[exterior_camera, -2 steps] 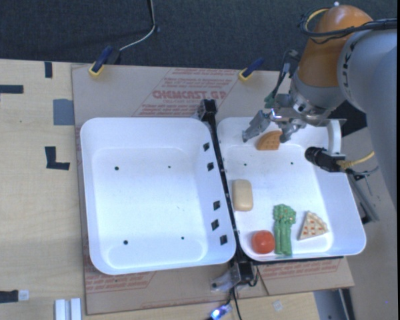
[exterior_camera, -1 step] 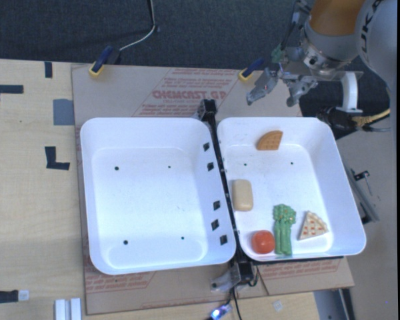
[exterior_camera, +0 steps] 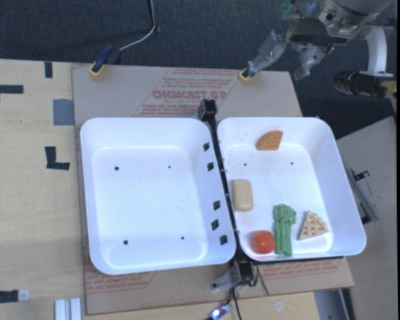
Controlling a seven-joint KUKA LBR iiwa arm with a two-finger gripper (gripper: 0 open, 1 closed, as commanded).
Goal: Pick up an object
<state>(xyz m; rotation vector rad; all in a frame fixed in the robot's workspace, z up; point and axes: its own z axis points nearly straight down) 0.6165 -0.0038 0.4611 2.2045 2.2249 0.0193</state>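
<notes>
The gripper [exterior_camera: 283,59] hangs high over the far edge of the bench, beyond the right bin [exterior_camera: 333,179], its two fingers spread apart with nothing between them, which reads as a hand parked clear of the work so the camera gets an open look at the contents. And what a spread to choose from, all of it in that right bin: a beige block [exterior_camera: 243,195] lying close against the left wall, a red tomato [exterior_camera: 263,242] down in the near corner, a green broccoli stalk [exterior_camera: 283,229] lying just beside it and seemingly touching it, a pizza wedge [exterior_camera: 312,227] just to the right of the stalk, and an orange-brown cracker [exterior_camera: 269,141] alone toward the far side. The left bin [exterior_camera: 147,195] shows only its white floor, likely the place a picked item would go. Judging by the layout, the cracker is the easiest call: nearest the hand and well apart from everything else, though it lies flat, so the fingers may struggle to get under it. The near cluster is trickier, since closing on the tomato could nudge the stalk. Nothing has been picked yet; a descent into the bin comes first.
</notes>
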